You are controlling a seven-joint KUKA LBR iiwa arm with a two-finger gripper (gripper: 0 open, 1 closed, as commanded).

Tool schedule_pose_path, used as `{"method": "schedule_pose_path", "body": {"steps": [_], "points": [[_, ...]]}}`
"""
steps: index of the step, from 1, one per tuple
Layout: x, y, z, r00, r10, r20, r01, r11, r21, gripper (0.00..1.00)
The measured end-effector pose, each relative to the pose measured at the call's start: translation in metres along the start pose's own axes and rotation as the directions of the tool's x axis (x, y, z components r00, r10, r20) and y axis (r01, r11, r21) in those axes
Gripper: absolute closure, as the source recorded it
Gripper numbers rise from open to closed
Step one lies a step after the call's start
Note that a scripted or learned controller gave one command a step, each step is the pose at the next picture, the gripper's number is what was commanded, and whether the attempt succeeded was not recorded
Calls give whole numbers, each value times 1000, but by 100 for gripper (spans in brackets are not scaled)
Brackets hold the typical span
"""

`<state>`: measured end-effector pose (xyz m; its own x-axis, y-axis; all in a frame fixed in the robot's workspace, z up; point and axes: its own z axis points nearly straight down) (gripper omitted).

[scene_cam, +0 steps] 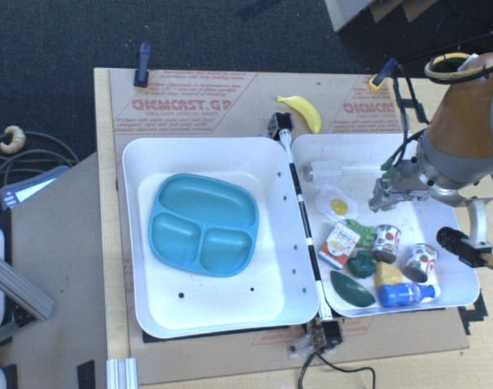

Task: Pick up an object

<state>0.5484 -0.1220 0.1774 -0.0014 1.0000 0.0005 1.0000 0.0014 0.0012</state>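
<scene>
Robot arm point(461, 128) over the right of two white bins on a bench

The left bin point(141, 233) holds a blue divided plate point(203, 224). The right bin point(461, 286) holds a cluster of small things along its near side: a small carton point(340, 244), a dark green leaf shape point(351, 289), a yellow block point(388, 274), a blue bottle point(406, 295) and two printed cans point(386, 242). The gripper point(387, 193) hangs over the middle of that bin, just beyond the cluster; whether its fingers are wide or closed cannot be told. A banana point(303, 112) lies on the bench beyond the bins
</scene>
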Motion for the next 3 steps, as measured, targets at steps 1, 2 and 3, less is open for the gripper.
{"method": "schedule_pose_path", "body": {"steps": [1, 2, 3], "points": [[-1, 0, 0, 1000, 1, 1, -1, 1000, 1, 0], [-4, -11, 90, 1000, 2, 1, -2, 1000, -4, 0], [-17, -18, 89, 1000, 1, -1, -1, 1000, -7, 0]]}}
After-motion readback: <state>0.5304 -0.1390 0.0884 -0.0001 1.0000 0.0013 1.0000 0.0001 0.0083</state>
